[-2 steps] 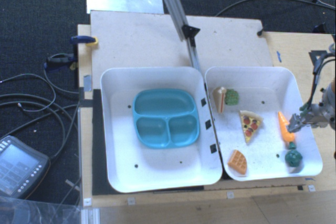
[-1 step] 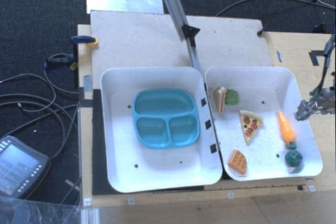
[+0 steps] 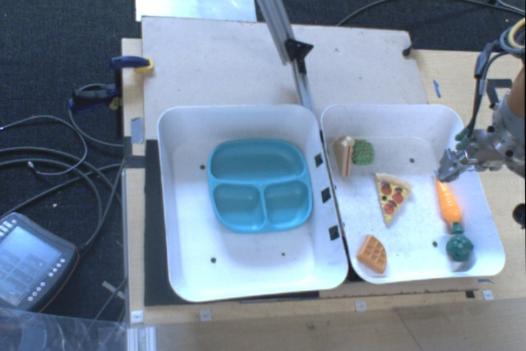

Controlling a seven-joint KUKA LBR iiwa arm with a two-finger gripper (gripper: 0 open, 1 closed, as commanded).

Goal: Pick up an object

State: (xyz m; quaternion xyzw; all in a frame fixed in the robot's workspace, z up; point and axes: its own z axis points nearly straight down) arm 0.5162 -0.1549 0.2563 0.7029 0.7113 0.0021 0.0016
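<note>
The gripper (image 3: 450,168) sits low at the right wall of the right bin (image 3: 411,117), tips down just above the top end of the toy carrot (image 3: 448,202), and whether those tips are spread or pinched is too blurred to call. Nothing shows between them, so no pick yet. The carrot lies lengthwise along the right wall, orange and slim, and looks like the target simply because it is the nearest piece under the tool. Just below it, in the bin's lower right corner, rests a dark green vegetable piece (image 3: 459,248), close enough to be nudged if the descent drifts. Further left, well apart from the arm, a pizza slice (image 3: 392,196) lies mid-bin, a waffle (image 3: 371,254) near the front edge, and a sandwich wedge with green lettuce (image 3: 352,154) up by the divider. The left bin (image 3: 181,177) carries a blue divided plate (image 3: 260,184), all three compartments bare, plainly the spot for sorted food later.
</note>
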